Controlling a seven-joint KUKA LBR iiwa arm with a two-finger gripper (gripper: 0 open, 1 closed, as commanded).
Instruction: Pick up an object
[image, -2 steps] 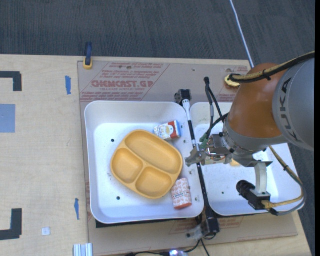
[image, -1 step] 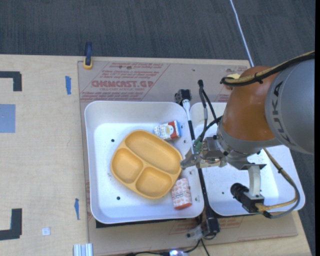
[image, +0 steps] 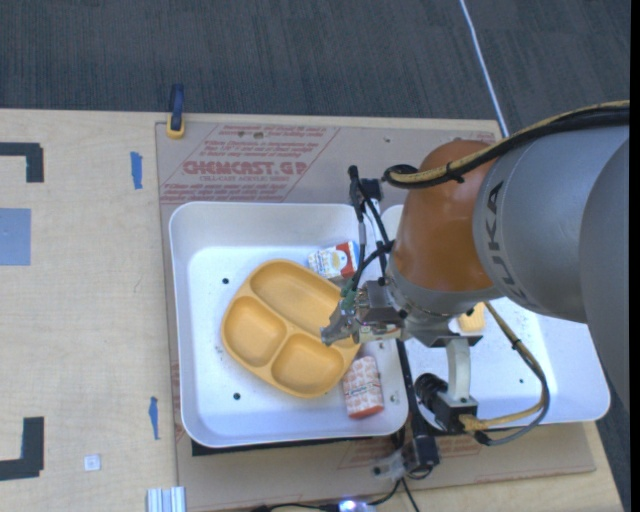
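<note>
Arm: you see the grey KUKA arm (image: 560, 220) coming in from the right of the frame, its orange band (image: 440, 225) sitting over the seam between the two bins.
Gripper: look at the centre of the frame, where the gripper (image: 345, 322) hangs low over the right part of the left bin, at the right edge of the yellow tray.
Grip state: you cannot tell how the gripper is set; the wrist and cables cover it from above, and nothing shows clearly as held.
Left bin: the left bin (image: 195, 300) fills the middle of the frame and holds three things.
Yellow tray: the yellow tray (image: 275, 330) has three compartments and lies flat in the middle of the left bin, turned at a slant.
Orange bottle: the orange bottle (image: 363, 388) lies on its side near the lower right corner of the left bin, just beside the tray's lower right edge.
White packet: a small white packet (image: 333, 260) with red and blue print sits above the tray's upper right edge, near the arm's cables.
Right bin: the right bin (image: 570, 385) is mostly under the arm; you see a small yellow object (image: 472, 320) beside the wrist.
Bench: the wooden bench (image: 80, 300) fills the left of the frame.
</note>
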